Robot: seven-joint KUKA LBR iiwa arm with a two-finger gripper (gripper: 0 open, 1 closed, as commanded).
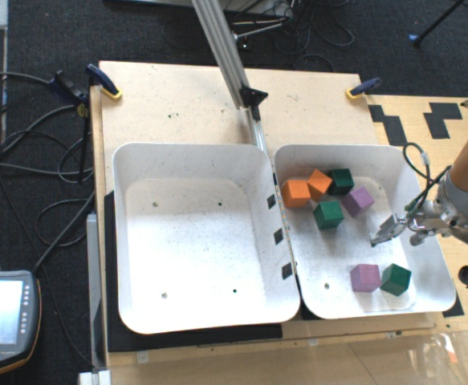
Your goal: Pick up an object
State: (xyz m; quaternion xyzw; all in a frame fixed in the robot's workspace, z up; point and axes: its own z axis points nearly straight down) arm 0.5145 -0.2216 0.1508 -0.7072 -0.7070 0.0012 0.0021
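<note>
Blocks, seven of them, lie in the right bin (298, 291): five cluster upper centre, a purple block (365, 277) and green block (396, 279) lower right. My tool (384, 233) hovers between the groups, seemingly empty; whether it is apart or together I cannot tell.

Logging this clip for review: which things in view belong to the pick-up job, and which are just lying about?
Belongs to the job:
- gripper, over the right bin
- two orange blocks
- three green blocks
- two purple blocks

Just lying about:
- left bin
- clamps at the board's far corners
- handheld screen
- floor cables
</note>
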